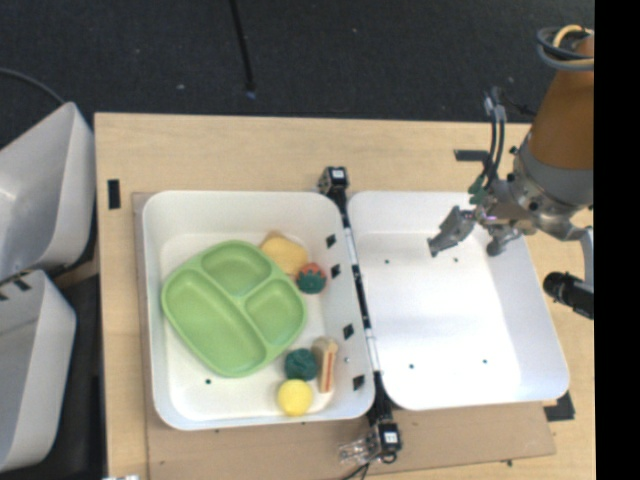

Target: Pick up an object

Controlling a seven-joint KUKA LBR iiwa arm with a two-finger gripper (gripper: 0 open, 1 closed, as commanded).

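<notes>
The left bin holds a green divided plate with small toys beside it. A pale yellow lump and a small red and green piece lie at the plate's upper right. At its lower right are a dark green piece, a hot-dog-like toy and a yellow ball. My gripper hangs over the upper right part of the right bin, far from the toys. Its fingers are spread open with nothing between them.
A ridge with black clips divides the two bins. The grey arm with its orange band comes in at the upper right. White containers stand off the bench at the left.
</notes>
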